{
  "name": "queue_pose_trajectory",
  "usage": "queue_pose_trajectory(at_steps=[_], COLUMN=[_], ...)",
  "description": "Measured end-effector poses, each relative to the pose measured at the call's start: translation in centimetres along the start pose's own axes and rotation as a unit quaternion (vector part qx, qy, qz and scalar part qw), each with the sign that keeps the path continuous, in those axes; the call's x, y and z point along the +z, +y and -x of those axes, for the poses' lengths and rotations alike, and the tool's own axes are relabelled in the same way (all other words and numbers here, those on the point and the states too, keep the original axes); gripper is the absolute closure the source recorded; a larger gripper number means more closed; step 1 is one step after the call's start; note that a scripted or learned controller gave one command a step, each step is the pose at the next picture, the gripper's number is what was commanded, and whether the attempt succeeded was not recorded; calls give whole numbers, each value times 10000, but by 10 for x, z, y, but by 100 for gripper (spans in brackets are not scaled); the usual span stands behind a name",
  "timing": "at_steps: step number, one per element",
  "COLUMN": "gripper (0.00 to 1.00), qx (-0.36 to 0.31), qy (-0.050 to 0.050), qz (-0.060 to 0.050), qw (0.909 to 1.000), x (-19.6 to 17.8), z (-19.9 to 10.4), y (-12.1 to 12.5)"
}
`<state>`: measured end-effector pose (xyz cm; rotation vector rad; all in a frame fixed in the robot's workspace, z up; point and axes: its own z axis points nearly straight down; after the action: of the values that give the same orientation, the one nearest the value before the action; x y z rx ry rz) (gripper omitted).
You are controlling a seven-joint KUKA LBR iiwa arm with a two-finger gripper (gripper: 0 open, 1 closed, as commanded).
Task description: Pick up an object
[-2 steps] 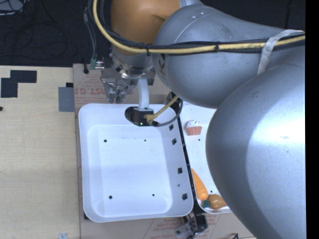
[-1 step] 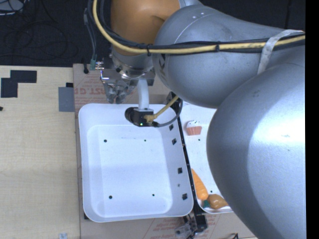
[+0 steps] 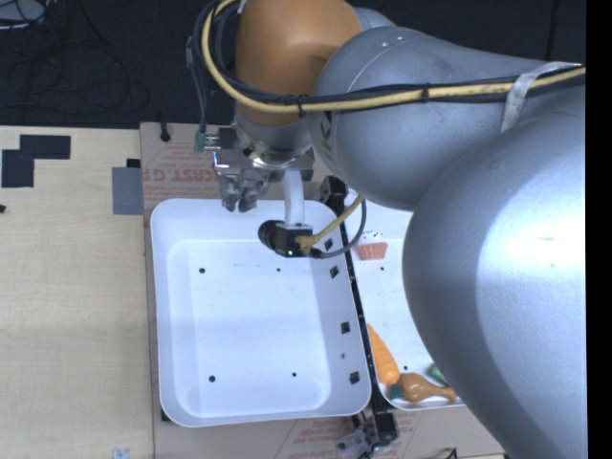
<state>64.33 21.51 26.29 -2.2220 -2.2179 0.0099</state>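
Observation:
My gripper [image 3: 241, 201] hangs over the far rim of the left bin [image 3: 182, 352], near its back edge. Nothing shows under or in it. In the right bin [image 3: 382, 285] an orange carrot-shaped object [image 3: 383, 354] lies near the front, beside the divider. A tan-orange object [image 3: 421, 387] rests just in front of it, with a small green piece [image 3: 436, 374] next to it. A small orange-red item [image 3: 373, 251] sits toward the back of the right bin. The arm hides most of that bin.
A black cable fitting [image 3: 282, 238] with a yellow hose hangs from the wrist over the left bin's back right corner. The big grey arm [image 3: 478, 208] covers the view's right side. A wooden bench top [image 3: 67, 295] lies left of the bins.

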Motion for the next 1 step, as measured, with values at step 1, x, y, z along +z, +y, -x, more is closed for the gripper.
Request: queue_pose_trajectory(at_steps=[1], gripper=[100], qx=[-24], qy=[0], qz=[3], qw=[10000], x=[-12], z=[-1], y=[0])
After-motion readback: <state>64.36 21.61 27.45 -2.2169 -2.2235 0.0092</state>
